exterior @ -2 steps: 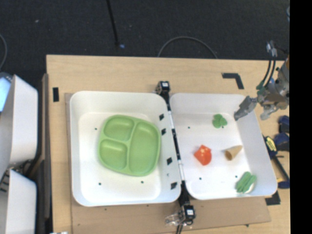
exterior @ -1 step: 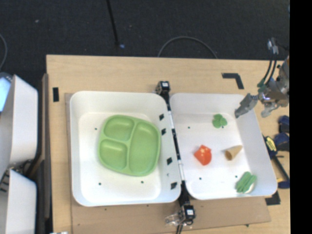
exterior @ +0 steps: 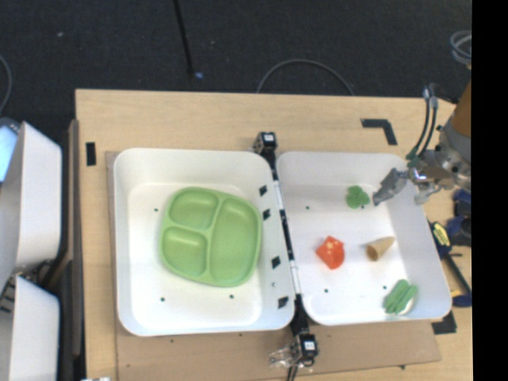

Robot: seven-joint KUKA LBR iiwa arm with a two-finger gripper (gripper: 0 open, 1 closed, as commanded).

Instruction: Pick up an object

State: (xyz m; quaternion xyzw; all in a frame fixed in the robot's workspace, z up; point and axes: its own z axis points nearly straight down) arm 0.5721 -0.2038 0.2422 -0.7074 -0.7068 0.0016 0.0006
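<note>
Objects lie loose in the right bin point(exterior: 413, 213): green piece point(exterior: 358, 197), red block point(exterior: 331, 252), tan wedge point(exterior: 380, 248), green bundle point(exterior: 400, 296). Beside that green piece hangs the tool point(exterior: 390, 187), holding nothing; its opening cannot be told.

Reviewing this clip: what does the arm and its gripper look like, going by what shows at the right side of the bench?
The gripper is a grey metallic piece with dark grey fingers. Behind it sits a silver-grey wrist block, with dark cables looping up from it. Above that, an orange-brown part of the arm is visible.
</note>
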